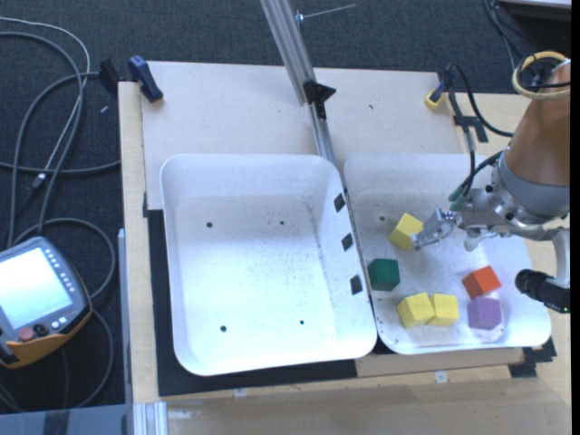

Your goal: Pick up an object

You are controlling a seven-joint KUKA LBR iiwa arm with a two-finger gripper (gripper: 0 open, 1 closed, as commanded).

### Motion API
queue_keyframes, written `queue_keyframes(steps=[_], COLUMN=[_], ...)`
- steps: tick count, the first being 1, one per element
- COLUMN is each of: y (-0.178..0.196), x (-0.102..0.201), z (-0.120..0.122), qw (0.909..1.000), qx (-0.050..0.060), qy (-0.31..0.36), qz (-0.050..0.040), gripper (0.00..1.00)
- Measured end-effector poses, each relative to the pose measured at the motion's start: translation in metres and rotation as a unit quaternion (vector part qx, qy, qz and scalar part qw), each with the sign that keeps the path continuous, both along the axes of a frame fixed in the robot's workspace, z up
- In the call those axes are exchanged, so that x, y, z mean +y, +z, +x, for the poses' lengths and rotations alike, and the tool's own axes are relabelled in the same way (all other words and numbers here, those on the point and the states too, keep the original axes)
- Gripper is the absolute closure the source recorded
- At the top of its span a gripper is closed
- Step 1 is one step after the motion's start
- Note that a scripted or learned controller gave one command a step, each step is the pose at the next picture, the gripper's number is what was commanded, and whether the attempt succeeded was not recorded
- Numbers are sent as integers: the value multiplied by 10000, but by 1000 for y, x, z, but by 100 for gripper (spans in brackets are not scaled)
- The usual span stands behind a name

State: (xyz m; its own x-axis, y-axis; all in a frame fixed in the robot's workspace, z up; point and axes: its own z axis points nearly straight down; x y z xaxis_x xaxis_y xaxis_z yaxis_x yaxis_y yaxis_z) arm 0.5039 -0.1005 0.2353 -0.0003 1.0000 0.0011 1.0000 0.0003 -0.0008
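3 yellow cubes (406,230) (416,309) (445,309); 1 green cube (384,274); 1 orange cube (481,281); 1 purple cube (485,314); 2 white bins (181,188) (362,175), black-speckled; beige tabletop (227,107).

Glossy white plastic bins (181,243), matt pale wood bench (227,107), brushed metal rail (281,25), matt coloured blocks (426,308)

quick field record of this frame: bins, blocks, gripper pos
left bin: white, no blocks seen in it
right bin: white, holds all six blocks
upper yellow block: tilted, nearest the gripper
green block: near the bin's left wall
yellow pair: two blocks side by side, touching
orange block: just above the purple block
gripper: over the right bin, right beside the upper yellow block; grasp not visible
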Motion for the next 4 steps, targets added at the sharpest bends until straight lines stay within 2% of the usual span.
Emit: queue_keyframes(steps=[1, 2, 3, 4], y=[-140, -135, -125, -30], x=[3, 0, 0, 72], z=[42, 93, 92, 148], qw=[10000, 10000, 10000, 10000], qx=[38, -29, -15, -62], qy=[3, 12, 14, 38], qz=[8, -13, -7, 4], gripper=[0, 0, 100, 100])
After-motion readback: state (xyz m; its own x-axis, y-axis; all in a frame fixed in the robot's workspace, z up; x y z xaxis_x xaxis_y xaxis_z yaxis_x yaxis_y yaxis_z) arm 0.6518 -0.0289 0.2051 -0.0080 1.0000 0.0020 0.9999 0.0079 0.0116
